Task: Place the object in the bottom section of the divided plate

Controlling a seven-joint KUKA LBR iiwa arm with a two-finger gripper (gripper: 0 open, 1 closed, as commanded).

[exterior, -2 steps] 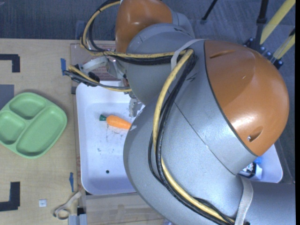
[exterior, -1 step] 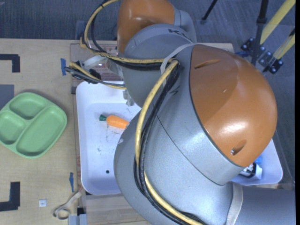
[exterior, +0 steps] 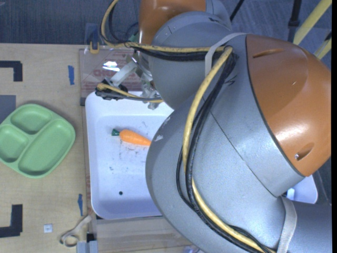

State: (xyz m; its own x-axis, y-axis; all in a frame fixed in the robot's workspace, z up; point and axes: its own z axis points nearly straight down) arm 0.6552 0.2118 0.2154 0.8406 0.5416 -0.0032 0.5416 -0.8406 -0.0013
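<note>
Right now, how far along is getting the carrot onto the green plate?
Nothing looks done: the carrot lies in the white bin, apart from the green divided plate on the bench. The arm looms over the bin. Picking, carrying and placing remain.

Robotics lab: large grey-and-orange robot arm point(exterior: 247, 141) with yellow cable point(exterior: 197, 120) over a plywood bench point(exterior: 42, 57) marked with black and blue tape point(exterior: 70, 74), white bin point(exterior: 100, 157), tripod legs behind.
</note>
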